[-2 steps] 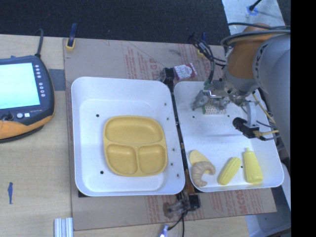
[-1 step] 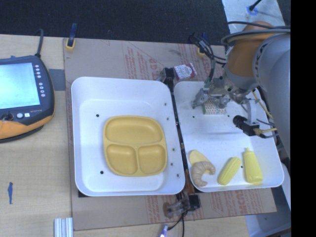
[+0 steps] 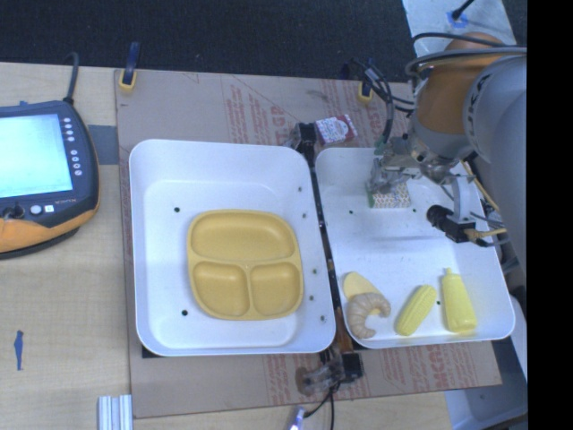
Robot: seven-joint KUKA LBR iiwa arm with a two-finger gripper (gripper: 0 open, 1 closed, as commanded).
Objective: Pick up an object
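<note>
My gripper (image 3: 390, 179) hangs low over the back of the right bin (image 3: 403, 240), below the grey arm and its orange band (image 3: 448, 97). Directly under it lies a small speckled beige piece (image 3: 392, 201) with a green edge; whether the gripper touches it is unclear. Along the bin's front edge lie a pale croissant (image 3: 367, 313), a yellow slice (image 3: 358, 284) behind it, a corn cob (image 3: 416, 309) and a yellow bottle (image 3: 457, 301).
The left bin (image 3: 161, 240) holds a yellow divided plate (image 3: 244, 263). A tablet-like pendant (image 3: 40, 173) rests on the bench at far left. A small red-and-white packet (image 3: 333, 130) sits behind the bins. Cables run by the arm.
</note>
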